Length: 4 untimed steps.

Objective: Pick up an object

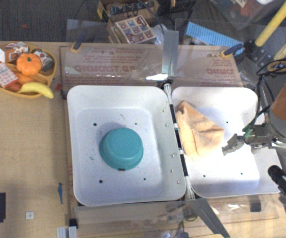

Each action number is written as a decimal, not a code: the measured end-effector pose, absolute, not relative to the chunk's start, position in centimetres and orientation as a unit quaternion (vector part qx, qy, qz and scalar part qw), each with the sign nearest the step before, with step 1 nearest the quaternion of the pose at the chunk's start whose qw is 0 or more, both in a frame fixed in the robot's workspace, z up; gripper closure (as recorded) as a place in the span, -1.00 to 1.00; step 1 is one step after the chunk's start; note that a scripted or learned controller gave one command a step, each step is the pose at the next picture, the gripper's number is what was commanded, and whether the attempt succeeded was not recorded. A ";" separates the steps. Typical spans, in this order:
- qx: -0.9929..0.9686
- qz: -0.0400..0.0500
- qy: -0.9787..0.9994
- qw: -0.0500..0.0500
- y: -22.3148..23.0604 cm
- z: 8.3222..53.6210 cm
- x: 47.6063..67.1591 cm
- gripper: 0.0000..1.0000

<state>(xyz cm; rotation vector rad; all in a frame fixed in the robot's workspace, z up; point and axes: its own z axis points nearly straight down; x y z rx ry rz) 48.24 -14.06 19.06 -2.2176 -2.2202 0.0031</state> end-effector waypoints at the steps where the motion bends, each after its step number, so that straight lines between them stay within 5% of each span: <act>1: -0.566 -0.001 -0.824 -0.001 -11.3 9.4 54.2 -1.00; 3: -0.619 -0.002 -0.786 -0.005 -10.8 9.0 65.3 -1.00; 4: -0.586 0.000 -0.810 -0.001 -3.7 18.5 66.8 -1.00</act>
